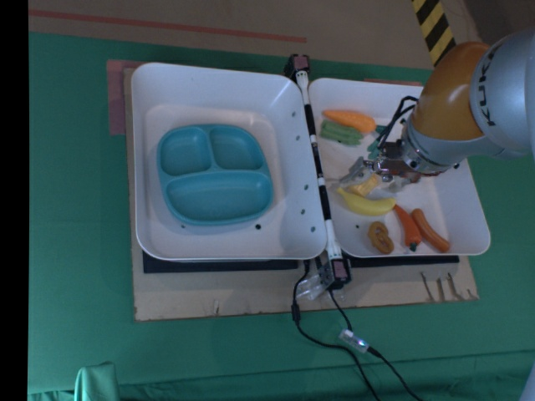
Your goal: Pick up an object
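The right bin (468,215) holds several toy foods. An orange carrot (351,119) and a green bean pod (340,132) lie at its far side. Near the middle lies a yellow banana (369,203), with a brown pretzel (380,237) at the near edge. Two orange-red sausages (420,229) rest to the right of the pretzel. My gripper (359,175) hangs low over the bin, just above the banana's far end, pointing left. Nothing visibly hangs from it. The arm hides the bin's right middle.
The left bin (284,224) holds a teal divided plate (216,174). A black-and-white bar (315,157) runs between the two bins. Cables (351,341) trail from the bins' near edge across the green mat. A yellow-black striped marker (430,11) lies beyond the bench.
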### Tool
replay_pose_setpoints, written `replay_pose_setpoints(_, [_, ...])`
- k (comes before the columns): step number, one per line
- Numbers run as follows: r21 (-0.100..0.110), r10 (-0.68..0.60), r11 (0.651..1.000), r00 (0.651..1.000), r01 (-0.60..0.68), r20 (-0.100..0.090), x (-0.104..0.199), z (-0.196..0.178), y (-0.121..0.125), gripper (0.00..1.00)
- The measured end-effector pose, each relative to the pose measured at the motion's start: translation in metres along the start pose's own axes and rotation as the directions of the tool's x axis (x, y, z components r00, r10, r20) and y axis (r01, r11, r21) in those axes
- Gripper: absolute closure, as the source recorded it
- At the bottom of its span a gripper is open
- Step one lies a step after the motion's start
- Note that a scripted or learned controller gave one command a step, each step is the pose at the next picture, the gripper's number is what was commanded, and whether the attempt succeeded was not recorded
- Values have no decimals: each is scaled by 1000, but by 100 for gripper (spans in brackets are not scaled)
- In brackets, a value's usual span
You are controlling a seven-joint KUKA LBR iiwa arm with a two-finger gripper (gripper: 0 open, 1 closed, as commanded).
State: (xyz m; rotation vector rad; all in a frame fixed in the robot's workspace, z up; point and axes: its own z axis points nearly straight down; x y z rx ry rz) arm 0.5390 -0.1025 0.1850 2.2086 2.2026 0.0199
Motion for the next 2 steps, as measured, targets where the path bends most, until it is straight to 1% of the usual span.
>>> replay_pose_setpoints(1, [-3, 4, 1000, 1000, -4, 2, -2, -10, 2, 100])
replay_pose_setpoints(2, [24, 1, 1000, 1000, -1, -4, -26, -107, 11, 100])
